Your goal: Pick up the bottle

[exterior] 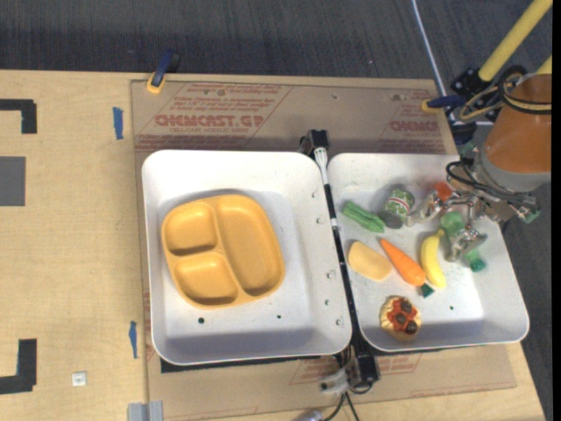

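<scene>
Though partly hidden under the gripper (456,216), judged to be the bottle (455,224): green, with a teal end toward the near right, lying in the right bin (495,316), close to its right wall. Touching or nearly touching the banana (431,261) on its left; too cramped there to tell which. Further left along the same bin floor: a carrot (403,263) just beside the banana, a pale yellow wedge (368,260), a long green vegetable (362,216), a small green-labelled can (400,203), and at the near edge a round toy food with dark spots (401,316). Well apart, in the left bin (175,182): a yellow divided plate (222,248). Beneath both bins, a sheet of cardboard on the table (70,235).

Gripper directly over the bottle, low in the bin, with the orange band of the arm (521,139) above it. How wide it is set: cannot tell, with metal parts and green plastic overlapping in this slanted look. No clear sign of the bottle raised off the bin floor.

Step in hand, by judgement: the grasp itself, descent done or nearly done, lift not yet begun. Next move calls for a firm closure across the bottle's narrow width, then a straight rise, keeping clear of the banana and the bin wall. Main risk: a round bottle rolling or slipping out sideways.
</scene>
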